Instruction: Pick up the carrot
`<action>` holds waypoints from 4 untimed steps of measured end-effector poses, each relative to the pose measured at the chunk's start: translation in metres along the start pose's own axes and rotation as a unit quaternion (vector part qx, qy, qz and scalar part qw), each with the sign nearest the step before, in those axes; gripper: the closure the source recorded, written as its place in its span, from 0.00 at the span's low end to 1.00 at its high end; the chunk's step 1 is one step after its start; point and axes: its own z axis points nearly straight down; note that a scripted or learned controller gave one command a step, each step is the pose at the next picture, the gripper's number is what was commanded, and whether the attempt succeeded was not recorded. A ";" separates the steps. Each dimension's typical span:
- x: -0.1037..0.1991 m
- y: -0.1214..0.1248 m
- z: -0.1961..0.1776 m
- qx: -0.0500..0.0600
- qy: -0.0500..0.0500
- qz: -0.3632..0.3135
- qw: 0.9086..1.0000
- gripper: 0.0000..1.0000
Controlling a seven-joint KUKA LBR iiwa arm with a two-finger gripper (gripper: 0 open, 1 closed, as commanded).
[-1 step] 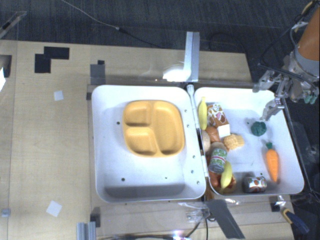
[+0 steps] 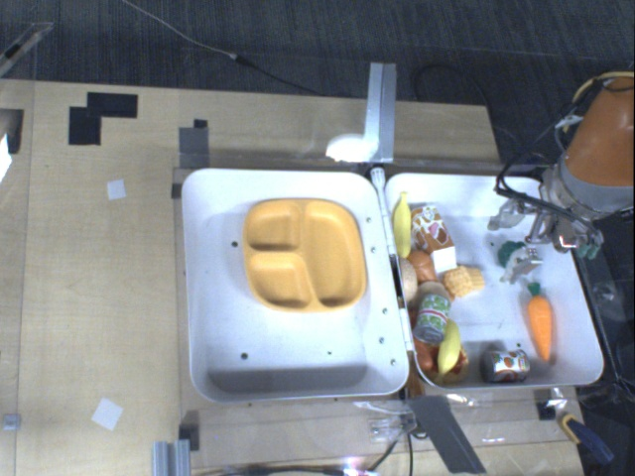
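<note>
Carrot [image 2: 539, 326] lies flat on floor of right bin [image 2: 571, 373], near its right wall, not lifted. Gripper [image 2: 523, 253] hovers just above carrot's green top. Jaws' spread: cannot tell. Descent, grasp, lift all remain.

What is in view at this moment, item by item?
bins: 2, white, side by side on the bench
divided plate: 1, yellow, left bin
carrot: 1, orange, right bin, right side
bananas: 2, yellow, right bin, along left wall
corn: 1, yellow, right bin, middle
can: 1, silver, right bin, near front
arm: 1, grey and orange, right edge
tool: 1, above the carrot's top
</note>
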 end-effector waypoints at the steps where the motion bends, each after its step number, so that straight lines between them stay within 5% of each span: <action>1: 0.049 -0.005 0.038 0.002 -0.007 -0.033 0.999 0.00; 2: 0.103 -0.006 0.038 0.002 -0.009 0.034 0.999 0.00; 3: 0.099 -0.005 0.025 0.003 -0.013 0.031 0.999 1.00; 4: 0.121 -0.006 0.020 0.002 -0.005 -0.059 0.998 1.00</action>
